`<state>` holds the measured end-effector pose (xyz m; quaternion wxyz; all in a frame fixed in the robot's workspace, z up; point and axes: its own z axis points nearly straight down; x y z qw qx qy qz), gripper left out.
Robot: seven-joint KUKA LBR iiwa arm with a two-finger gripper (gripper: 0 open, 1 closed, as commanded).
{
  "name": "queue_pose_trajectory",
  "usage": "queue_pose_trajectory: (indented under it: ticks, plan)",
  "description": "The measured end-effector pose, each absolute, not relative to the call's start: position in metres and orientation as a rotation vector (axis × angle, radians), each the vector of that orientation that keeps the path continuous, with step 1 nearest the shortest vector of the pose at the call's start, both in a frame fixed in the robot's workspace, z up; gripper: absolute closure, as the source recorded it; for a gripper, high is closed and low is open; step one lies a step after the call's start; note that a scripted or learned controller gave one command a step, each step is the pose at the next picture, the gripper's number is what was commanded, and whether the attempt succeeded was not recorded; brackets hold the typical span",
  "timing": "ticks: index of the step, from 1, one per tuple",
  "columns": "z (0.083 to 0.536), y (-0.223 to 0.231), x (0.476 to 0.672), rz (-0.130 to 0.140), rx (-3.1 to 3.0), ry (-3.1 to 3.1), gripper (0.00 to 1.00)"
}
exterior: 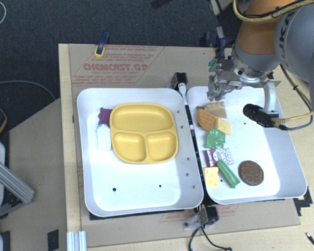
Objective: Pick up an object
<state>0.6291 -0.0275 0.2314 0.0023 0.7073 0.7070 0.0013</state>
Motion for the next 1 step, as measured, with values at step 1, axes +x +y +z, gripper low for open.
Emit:
queue_pose_trajectory:
  ticks: [1]
  plan:
    - [0.2225, -0.0309, 0.6233, -0.004, 2.224, 2.222, 1.0]
